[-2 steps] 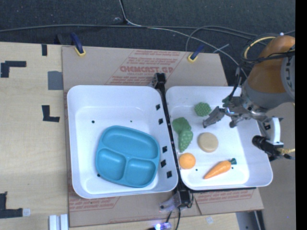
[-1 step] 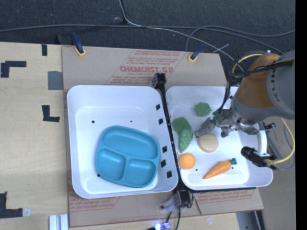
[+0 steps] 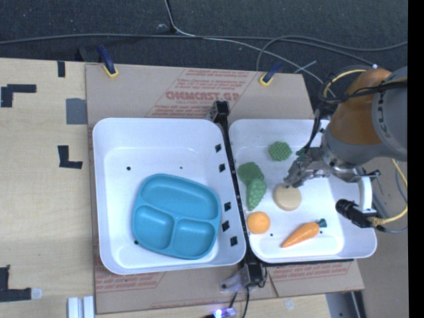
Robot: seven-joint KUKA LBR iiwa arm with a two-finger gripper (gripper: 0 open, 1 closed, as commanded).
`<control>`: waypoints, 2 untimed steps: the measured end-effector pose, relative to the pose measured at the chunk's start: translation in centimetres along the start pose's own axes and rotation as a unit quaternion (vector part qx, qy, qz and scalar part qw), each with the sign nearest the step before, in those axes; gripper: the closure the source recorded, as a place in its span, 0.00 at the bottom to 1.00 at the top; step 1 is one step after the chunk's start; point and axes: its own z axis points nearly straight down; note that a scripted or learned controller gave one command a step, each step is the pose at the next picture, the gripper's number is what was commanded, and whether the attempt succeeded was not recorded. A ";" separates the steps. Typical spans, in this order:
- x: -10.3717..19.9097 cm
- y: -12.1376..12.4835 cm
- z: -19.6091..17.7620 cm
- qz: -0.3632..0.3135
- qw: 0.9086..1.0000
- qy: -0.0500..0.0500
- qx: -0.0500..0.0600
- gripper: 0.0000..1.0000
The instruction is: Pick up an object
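- The tool (image 3: 296,175) hangs in the right white bin (image 3: 351,247), just above the round beige disc (image 3: 288,198); its spread I cannot tell.
- Judgement: descend straight, centred on the disc, avoiding the green leafy pieces (image 3: 252,183) beside it.

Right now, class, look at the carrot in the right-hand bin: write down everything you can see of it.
The carrot is a small toy-like piece, smooth and plastic-looking, with an orange tapered body and a short dark green stub at its thick end. It lies flat on the floor of the right bin, near the front wall, its tip pointing lower left and its green end upper right. Nothing touches it: the orange ball sits apart to its left, the beige disc above it.
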 end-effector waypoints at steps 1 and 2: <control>0.4 -0.1 -6.2 0.000 1.000 -0.001 -0.003 1.00; 0.4 0.0 -10.6 0.001 1.000 -0.001 -0.003 1.00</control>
